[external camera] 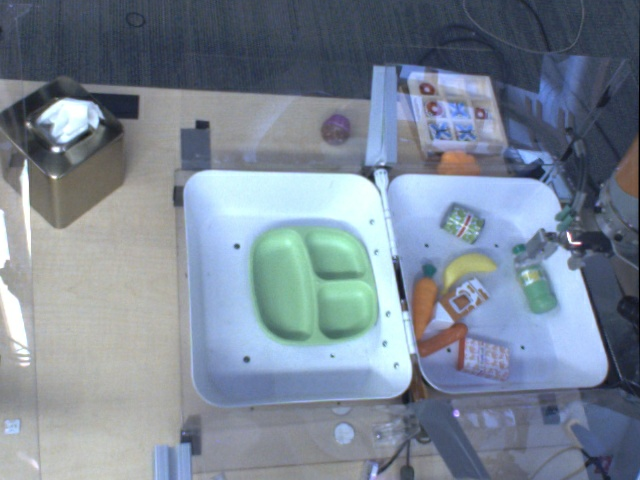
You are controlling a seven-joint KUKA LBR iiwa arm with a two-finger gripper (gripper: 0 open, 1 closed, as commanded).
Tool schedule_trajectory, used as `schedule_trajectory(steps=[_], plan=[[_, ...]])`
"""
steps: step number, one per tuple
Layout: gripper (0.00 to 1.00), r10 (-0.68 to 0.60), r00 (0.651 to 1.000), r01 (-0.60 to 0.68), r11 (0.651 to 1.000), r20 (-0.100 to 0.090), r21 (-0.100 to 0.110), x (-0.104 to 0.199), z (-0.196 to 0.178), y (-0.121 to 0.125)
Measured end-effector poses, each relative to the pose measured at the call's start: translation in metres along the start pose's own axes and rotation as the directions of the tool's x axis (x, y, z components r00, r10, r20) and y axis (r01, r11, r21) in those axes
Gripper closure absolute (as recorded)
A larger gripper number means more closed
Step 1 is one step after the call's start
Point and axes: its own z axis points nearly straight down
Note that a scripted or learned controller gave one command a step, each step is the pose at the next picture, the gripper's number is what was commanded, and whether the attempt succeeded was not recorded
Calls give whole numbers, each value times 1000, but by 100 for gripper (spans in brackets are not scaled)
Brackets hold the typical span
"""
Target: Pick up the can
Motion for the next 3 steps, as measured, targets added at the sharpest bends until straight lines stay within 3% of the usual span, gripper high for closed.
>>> schedule_trajectory(steps=[1, 2, 3], plan=[[0, 94, 996, -94, 996, -1, 1, 54, 111, 70], [0, 179, 984, -179, 984, 0, -2, 56, 122, 136], [100, 169, 986, -169, 986, 2, -12, 57, 107, 139]])
